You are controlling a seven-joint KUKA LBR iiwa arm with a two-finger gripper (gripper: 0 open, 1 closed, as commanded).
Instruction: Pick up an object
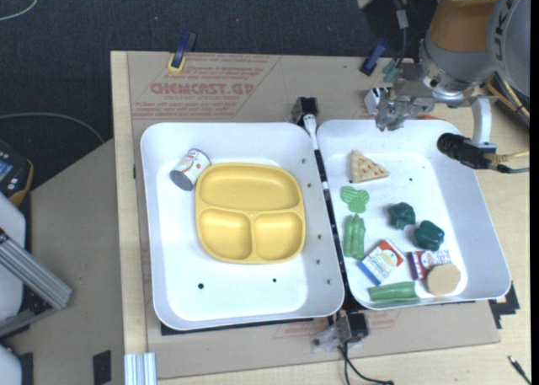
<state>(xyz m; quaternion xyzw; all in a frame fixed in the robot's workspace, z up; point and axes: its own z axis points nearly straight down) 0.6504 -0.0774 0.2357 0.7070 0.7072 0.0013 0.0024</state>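
My gripper [389,118] hangs over the far rim of the right bin [472,206], with nothing seen between its fingers. Below it in that bin lie a tan pizza slice [366,168], a light green leaf-shaped piece [354,199], a green pepper [354,237], two dark green pieces [402,214] [429,233], a small colourful carton [381,260], a red packet [421,262], a round tan cookie [443,279] and a green cucumber [392,292].
The left bin [164,232] holds a yellow divided tray [249,211] and a small can [189,168] lying on its side. A black clamp [305,110] sits between the bins at the far edge. A black cylinder [461,148] on the arm overhangs the right bin's far corner.
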